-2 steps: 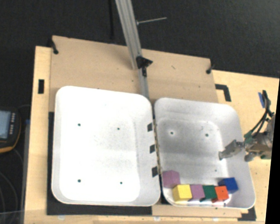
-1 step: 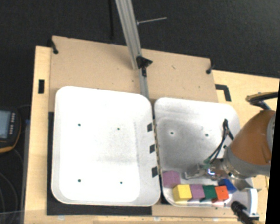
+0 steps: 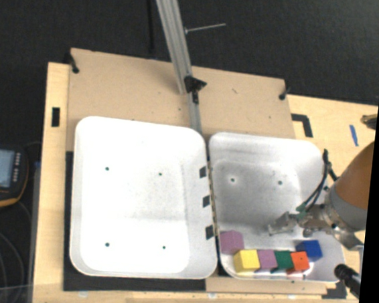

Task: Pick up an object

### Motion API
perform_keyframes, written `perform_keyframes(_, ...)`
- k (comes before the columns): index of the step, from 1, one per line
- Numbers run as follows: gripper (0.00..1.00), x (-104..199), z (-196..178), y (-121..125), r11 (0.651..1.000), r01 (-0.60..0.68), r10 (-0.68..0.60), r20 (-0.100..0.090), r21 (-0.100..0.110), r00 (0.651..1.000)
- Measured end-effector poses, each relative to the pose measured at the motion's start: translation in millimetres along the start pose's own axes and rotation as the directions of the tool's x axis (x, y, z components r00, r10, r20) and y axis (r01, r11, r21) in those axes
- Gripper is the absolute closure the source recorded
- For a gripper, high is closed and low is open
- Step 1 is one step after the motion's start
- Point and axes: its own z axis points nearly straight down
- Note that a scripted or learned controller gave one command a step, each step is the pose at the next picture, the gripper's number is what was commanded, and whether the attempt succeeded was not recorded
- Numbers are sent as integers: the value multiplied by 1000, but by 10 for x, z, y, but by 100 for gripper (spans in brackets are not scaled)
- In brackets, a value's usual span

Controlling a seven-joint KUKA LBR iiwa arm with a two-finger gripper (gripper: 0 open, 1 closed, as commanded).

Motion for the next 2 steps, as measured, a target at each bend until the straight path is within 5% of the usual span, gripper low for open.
perform_keyframes(2, 0, 11, 30, -10, 1000, -6, 6, -3, 3, 1000)
